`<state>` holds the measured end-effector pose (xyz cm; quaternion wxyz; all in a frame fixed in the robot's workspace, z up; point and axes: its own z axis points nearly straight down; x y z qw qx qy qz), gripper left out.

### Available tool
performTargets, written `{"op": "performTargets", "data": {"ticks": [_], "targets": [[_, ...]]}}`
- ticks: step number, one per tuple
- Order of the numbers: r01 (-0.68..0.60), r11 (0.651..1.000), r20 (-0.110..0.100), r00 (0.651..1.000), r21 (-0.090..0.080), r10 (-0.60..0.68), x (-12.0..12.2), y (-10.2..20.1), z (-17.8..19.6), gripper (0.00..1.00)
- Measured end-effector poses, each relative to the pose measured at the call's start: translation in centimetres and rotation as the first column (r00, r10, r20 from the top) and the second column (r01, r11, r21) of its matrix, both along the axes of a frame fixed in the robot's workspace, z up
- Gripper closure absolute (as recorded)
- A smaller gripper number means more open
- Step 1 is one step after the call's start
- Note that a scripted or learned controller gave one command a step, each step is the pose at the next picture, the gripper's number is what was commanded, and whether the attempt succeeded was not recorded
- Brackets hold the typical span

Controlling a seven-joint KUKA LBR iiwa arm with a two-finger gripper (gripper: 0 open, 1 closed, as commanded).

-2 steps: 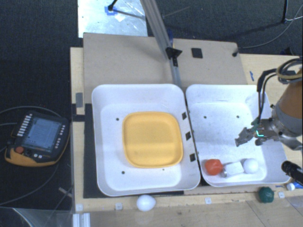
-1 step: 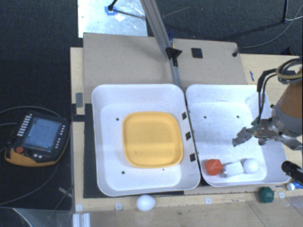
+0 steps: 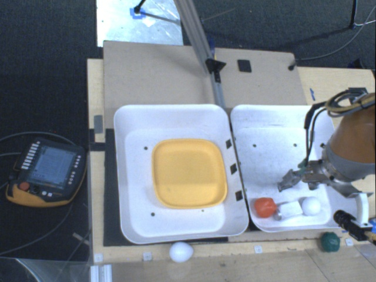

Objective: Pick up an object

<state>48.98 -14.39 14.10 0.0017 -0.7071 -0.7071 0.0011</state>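
1. White egg-shaped ball sits on the bench edge just below the left bin, outside both bins. Prob. not the one to grab, bc it's far from the arm.
2. Green ball also lies outside, by the right bin's lower corner.
3. Left bin has a yellow square plate lying flat in the middle. Flat & wide, so hard for two fingers to pinch.
4. Right bin holds three small things in a row along its near wall: red ball, white block, white ball. They touch or nearly touch, so a grab could bump a neighbor.
5. Gripper hangs over the right bin, just above that row, nothing in it. Can't tell if it's open or shut; too blurry.
6. My guess: it's lined up to go down for the red ball or white block, since those are closest.
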Motion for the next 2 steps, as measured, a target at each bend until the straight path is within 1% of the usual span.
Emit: {"op": "performTargets", "data": {"ticks": [1, 2], "targets": [[0.0, 1.0, 0.0, 1.0, 0.0, 0.0, -0.1, 0.0, -5.2, 0.0], [0.0, 1.0, 0.005, 1.0, -0.001, 0.0, 0.0, 0.0, -3.9, 1.0]]}}
